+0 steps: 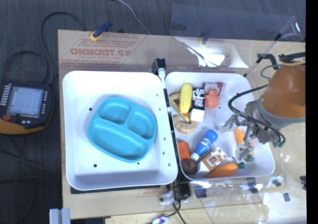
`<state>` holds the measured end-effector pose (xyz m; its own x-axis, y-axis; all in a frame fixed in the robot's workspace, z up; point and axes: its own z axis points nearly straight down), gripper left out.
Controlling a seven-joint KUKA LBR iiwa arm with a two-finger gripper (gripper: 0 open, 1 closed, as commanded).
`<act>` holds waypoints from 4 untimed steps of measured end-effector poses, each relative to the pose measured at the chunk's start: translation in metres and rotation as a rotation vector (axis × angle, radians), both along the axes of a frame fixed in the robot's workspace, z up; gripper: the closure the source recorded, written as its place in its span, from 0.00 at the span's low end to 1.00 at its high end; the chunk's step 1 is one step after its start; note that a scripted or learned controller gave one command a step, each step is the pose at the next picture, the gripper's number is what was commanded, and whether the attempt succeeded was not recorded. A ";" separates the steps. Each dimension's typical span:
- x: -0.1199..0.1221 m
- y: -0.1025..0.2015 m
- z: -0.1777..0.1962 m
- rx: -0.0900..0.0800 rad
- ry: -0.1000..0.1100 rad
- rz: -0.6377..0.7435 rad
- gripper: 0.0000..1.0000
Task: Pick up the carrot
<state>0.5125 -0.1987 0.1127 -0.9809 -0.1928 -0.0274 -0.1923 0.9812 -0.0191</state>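
Note:
The carrot [222,170], orange and tapered with a bit of green at its right end, lies along the front wall of the right bin [262,169]. My gripper [240,137] hangs low over the right side of that bin, a little behind and to the right of the carrot. It is open, with its fingers [230,123] spread wide. A small orange piece [239,135] shows between them; I cannot tell whether it is touched. The grey arm with its orange band [285,94] covers the bin's right rim.
The right bin is crowded: a yellow corn cob [185,98], a blue bottle [204,144], a red-orange cup [183,149], a small printed box [216,159], a peach-coloured ball [212,101]. The left bin [79,86] holds a blue divided plate [122,127]. A teach pendant [24,106] lies far left.

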 end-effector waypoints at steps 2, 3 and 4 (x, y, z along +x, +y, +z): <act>0.001 0.007 -0.009 0.007 0.007 -0.068 1.00; 0.000 0.007 -0.010 0.007 0.009 -0.068 0.00; -0.014 0.005 -0.021 0.016 0.007 -0.314 0.00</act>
